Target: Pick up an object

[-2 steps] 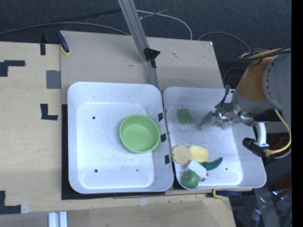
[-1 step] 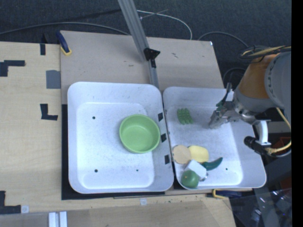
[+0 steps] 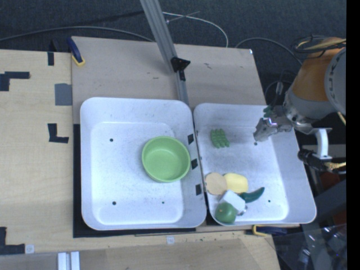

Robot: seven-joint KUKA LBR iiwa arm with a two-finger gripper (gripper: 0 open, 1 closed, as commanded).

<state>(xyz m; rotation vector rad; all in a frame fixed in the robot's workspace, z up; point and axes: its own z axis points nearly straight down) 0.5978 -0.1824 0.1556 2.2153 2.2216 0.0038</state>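
Note:
My gripper (image 3: 262,131) hangs over the right side of the right bin (image 3: 281,156), its fingers pointing down with nothing visible between them. A small ridged green object (image 3: 219,138) lies to its left on the bin floor. Near the bin's front sit a tan disc (image 3: 215,183), a yellow piece (image 3: 236,181), a white block (image 3: 232,201), a dark green pepper-like piece (image 3: 254,195) and a green ball (image 3: 226,212), packed together. In the left bin (image 3: 107,151) stands a green bowl (image 3: 165,158).
A grey metal pole (image 3: 160,30) slants from the top down to the bins' shared back edge. Cables lie on the dark floor behind the bench. A blue and yellow clamp (image 3: 75,52) sits at the bench's back left.

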